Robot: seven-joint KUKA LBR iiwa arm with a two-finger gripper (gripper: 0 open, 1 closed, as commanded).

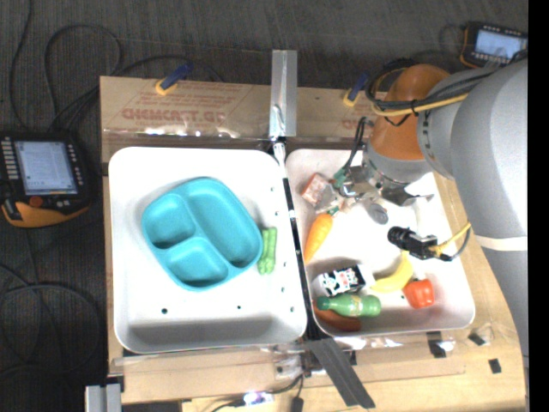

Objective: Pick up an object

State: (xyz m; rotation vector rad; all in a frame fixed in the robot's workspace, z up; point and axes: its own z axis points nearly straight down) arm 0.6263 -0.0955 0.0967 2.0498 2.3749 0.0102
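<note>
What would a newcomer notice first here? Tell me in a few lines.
The bright blue divided tray in the left bin stands out first, with a green pea pod beside its right edge. Next comes the big grey arm with its orange band, reaching in from the right over the right bin. That bin holds a cluster of toy food: a carrot, a banana, a tomato and a green bottle.

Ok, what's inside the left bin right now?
The left bin holds a blue divided tray with three compartments, nothing in them, and a green pea pod lying against the tray's right edge. Whatever sits under the tray is covered.
</note>
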